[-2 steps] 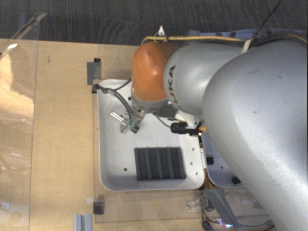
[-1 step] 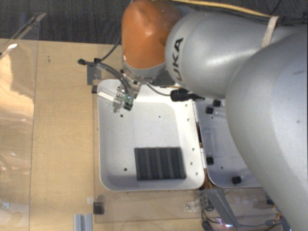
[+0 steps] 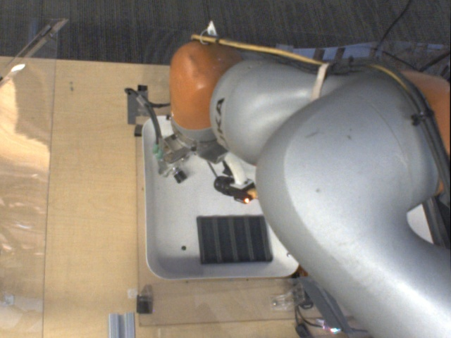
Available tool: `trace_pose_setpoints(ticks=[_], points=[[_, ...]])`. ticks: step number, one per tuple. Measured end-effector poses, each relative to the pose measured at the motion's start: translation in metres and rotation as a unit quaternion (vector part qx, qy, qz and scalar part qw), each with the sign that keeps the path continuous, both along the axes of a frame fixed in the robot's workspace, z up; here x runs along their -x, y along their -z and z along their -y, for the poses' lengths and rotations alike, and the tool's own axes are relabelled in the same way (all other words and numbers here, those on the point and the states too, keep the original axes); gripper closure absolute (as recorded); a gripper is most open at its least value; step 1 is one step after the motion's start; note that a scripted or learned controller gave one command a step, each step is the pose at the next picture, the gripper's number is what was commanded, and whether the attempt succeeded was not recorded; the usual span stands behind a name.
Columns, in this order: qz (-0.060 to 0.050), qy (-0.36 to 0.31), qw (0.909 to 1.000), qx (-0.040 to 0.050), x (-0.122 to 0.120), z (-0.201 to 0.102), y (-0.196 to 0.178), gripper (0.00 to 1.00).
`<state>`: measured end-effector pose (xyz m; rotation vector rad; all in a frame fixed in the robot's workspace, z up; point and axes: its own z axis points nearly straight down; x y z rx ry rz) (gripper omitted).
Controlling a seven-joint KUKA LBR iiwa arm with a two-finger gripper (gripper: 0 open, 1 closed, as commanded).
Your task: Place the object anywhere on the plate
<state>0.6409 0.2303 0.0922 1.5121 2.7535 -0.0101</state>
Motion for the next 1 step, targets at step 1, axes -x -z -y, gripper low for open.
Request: trace_pose_setpoints(ticks=[1], points=[[0.007, -0.146, 0.9892, -0.0041, -0.029, 0.0068, -0.2234, 1.0]])
